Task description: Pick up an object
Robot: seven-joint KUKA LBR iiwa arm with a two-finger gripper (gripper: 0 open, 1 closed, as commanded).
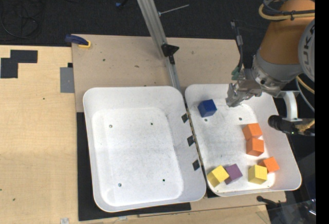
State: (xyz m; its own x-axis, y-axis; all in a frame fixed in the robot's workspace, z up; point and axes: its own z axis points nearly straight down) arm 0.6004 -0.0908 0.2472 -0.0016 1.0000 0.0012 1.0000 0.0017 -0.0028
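The right bin (pixel 288 166) holds several blocks. A blue cube (pixel 207 108) lies near its far left corner. Two orange blocks (pixel 253 138) sit one behind the other at the right, with a smaller orange one (pixel 271 164) nearer the front. Along the front edge lie a yellow cube (pixel 218 174), a purple cube (pixel 233 171) touching it, and another yellow cube (pixel 257 173). My gripper (pixel 234 98) hangs over the bin's far part, just right of the blue cube, with nothing visible between its fingers.
The left bin (pixel 103 110) sits beside the right one, with black clips along the shared edge. A slanted aluminium rail (pixel 151 17) rises behind the bins. The grey and orange arm fills the upper right.
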